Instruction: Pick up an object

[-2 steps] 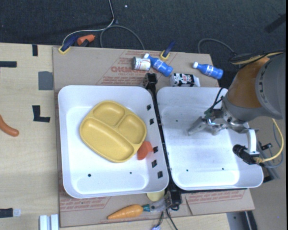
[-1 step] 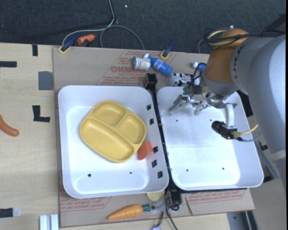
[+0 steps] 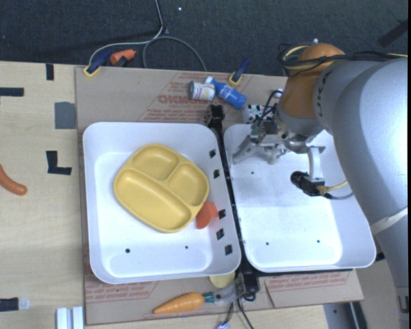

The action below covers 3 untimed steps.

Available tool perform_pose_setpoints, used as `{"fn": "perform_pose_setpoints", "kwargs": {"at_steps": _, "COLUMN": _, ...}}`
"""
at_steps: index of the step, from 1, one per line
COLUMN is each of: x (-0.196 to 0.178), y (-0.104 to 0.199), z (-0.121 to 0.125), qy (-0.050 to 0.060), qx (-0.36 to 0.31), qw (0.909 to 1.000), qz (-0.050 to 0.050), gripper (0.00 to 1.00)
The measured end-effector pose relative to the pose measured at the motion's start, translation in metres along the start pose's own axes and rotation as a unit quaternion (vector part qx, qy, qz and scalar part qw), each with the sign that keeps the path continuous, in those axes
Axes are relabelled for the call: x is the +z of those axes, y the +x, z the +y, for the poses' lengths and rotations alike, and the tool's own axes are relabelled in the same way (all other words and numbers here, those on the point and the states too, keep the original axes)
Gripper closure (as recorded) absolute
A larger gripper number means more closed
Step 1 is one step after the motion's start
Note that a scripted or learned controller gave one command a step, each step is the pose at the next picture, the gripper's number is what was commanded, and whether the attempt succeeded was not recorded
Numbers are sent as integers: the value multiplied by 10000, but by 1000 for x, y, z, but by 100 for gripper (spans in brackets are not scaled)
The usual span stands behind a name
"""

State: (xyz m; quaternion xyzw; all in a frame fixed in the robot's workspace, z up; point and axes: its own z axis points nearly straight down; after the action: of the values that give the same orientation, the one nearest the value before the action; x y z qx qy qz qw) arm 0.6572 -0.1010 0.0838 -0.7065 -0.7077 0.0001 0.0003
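Observation:
A yellow divided plate (image 3: 161,186) lies in the left bin (image 3: 99,249). A small orange-red piece (image 3: 205,215) rests against the plate's lower right edge. My gripper (image 3: 258,153) hangs over the far left corner of the right bin (image 3: 356,252), close to the divider between the bins. Its fingers (image 3: 242,151) are spread open with nothing between them. The grey arm with its orange band (image 3: 308,81) covers the right bin's far right side.
A white and blue bottle (image 3: 219,91) lies on the cardboard behind the bins. An orange sausage (image 3: 7,178) sits on the bench at far left. A toy carrot (image 3: 181,302) lies in front of the bins. Clamps (image 3: 123,55) and a cable run along the back edge.

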Motion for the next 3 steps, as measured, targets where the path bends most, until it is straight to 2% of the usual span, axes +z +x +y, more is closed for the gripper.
{"fn": "perform_pose_setpoints", "kwargs": {"at_steps": 1, "x": -2, "y": 5, "z": 11, "qy": 19, "qx": -3, "qw": 10000, "qz": -15, "gripper": 0}}
{"fn": "perform_pose_setpoints", "kwargs": {"at_steps": 2, "x": -2, "y": 6, "z": -15, "qy": -19, "qx": 7, "qw": 10000, "qz": -14, "gripper": 0}}
{"fn": "perform_pose_setpoints", "kwargs": {"at_steps": 3, "x": -1, "y": 5, "z": 11, "qy": 19, "qx": -12, "qw": 10000, "qz": -12, "gripper": 0}}
